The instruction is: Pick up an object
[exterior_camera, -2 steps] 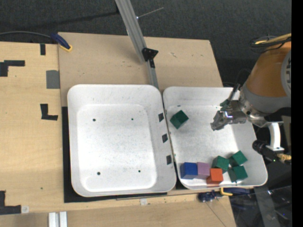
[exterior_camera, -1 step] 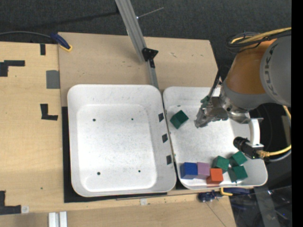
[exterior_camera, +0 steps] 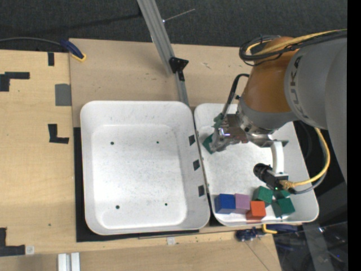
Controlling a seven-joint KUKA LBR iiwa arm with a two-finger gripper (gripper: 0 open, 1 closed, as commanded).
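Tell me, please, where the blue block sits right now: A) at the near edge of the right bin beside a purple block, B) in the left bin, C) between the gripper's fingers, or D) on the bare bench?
A: the blue block lies along the right bin's near edge, with the purple block right beside it.

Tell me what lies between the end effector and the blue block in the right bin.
In the camera view, bare white bin floor separates the end effector from the blue block; nothing sits on that stretch.
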